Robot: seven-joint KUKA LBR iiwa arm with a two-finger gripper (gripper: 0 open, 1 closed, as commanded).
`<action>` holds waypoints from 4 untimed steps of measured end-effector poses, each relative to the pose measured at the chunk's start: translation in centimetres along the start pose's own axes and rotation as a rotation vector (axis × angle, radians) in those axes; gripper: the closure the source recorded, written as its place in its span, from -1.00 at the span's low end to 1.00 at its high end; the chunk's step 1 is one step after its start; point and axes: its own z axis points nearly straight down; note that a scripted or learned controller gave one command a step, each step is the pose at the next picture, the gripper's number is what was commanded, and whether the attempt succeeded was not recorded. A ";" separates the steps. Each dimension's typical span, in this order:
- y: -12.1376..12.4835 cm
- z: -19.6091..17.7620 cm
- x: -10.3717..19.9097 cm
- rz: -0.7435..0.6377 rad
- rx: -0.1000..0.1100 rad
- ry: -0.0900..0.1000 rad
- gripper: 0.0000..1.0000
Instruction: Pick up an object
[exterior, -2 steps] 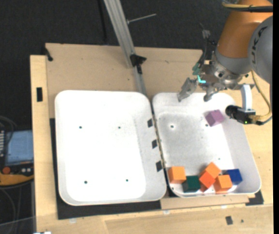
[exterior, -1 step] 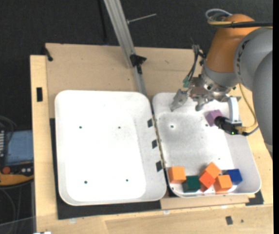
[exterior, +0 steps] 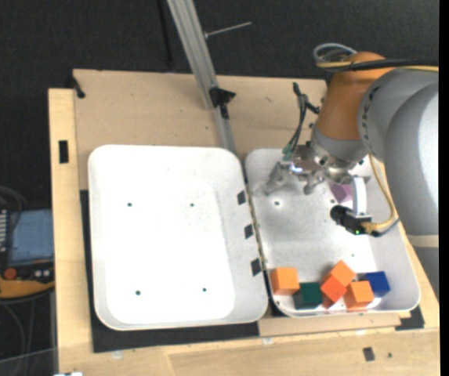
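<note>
Hand [exterior: 295, 177] sits low over the far end of the right bin [exterior: 302, 225], fingers spread, nothing between them. Blocks cluster at that bin's near edge: orange block [exterior: 285, 279], green block [exterior: 309, 294], two more orange, blue block [exterior: 378, 282]. Purple piece [exterior: 342, 190] just beside the hand.

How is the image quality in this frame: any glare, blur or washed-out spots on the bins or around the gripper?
Camera view: the left bin is overexposed, nearly flat white; the right bin reads greyer, shaded under the arm. The blocks are sharp and saturated. The gripper is soft and cluttered, its fingers hard to make out. Floor around the bench is dark.
</note>
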 end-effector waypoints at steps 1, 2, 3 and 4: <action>0.0 2.3 -0.2 0.004 -0.004 -0.001 -1.00; 0.1 1.0 -0.2 0.008 -0.009 0.001 1.00; 1.0 -3.9 0.1 -0.006 -0.012 0.002 1.00; 1.5 -10.3 -0.5 -0.004 -0.015 0.001 1.00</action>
